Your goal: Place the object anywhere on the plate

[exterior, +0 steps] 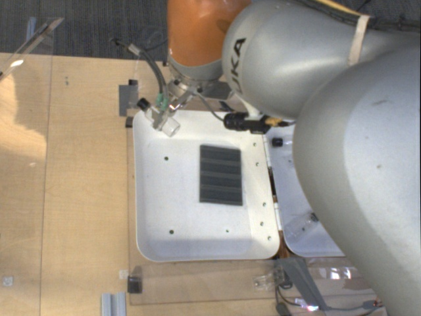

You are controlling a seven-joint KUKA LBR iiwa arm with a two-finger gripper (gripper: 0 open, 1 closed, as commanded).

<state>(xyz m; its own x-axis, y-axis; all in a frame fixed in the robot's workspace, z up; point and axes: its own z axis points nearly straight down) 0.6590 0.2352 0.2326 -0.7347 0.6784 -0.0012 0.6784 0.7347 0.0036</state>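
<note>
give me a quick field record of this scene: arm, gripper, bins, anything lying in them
arm: grey KUKA arm with an orange band, reaching in from the right across the right bin
gripper: gripper over the far left corner of the left bin; too small to tell open or shut, or whether it holds anything
left bin: white bin, holding a dark ribbed rectangular plate near its middle
right bin: second white bin, mostly hidden by the arm
bench: wooden bench
</note>
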